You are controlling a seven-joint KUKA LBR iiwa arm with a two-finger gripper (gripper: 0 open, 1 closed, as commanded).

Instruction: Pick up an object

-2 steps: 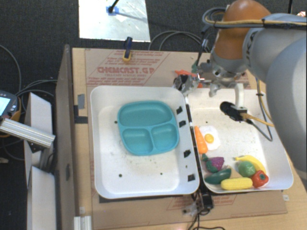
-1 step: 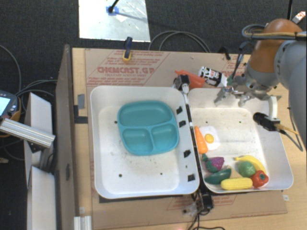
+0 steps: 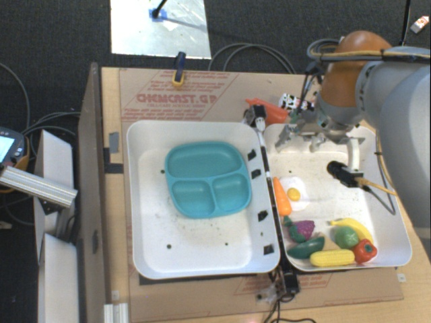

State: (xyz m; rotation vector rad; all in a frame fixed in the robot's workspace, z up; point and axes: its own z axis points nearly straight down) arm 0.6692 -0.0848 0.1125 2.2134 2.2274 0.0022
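Your gripper (image 3: 315, 138) hovers over the right bin's (image 3: 397, 231) far end, finger state unclear; toy vegetables (image 3: 330, 241) crowd its near end.

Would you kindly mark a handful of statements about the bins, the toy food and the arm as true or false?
1. The teal divided tray lies in the left bin. True.
2. The corn cob sits in the left bin. False: it lies in the right bin, near the front edge.
3. The carrot lies along the right bin's left wall. True.
4. The fried egg rests on the teal tray. False: it lies on the right bin's floor, beside the carrot.
5. The gripper is over the right bin's far end. True.
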